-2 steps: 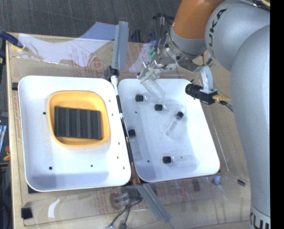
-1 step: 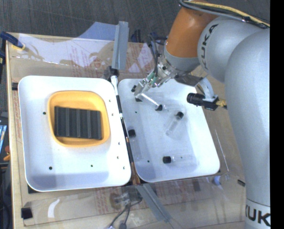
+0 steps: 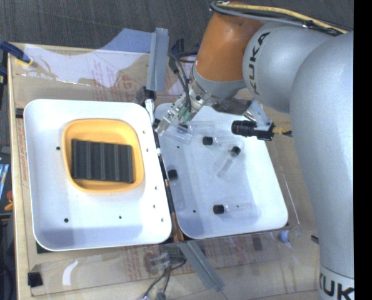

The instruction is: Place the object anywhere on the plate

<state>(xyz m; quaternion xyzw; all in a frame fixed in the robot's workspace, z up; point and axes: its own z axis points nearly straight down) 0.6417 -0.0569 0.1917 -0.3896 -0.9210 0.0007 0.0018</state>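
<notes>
Looming closest, the grey arm (image 3: 317,105) fills the right side, its gripper (image 3: 173,119) low at the right bin's (image 3: 261,211) upper left corner; whether it grips anything cannot be told. In the left bin (image 3: 42,217) sits the yellow plate (image 3: 101,130), bearing only a dark ridged block (image 3: 103,161). Small clear vials (image 3: 226,164) lie loose in the right bin, so placing looks undone.

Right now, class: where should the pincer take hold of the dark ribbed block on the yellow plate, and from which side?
Probably from straight above, closing across the dark ribbed block's narrower span, on its two long edges: it lies flat, and the yellow plate's rim surrounds it.
</notes>
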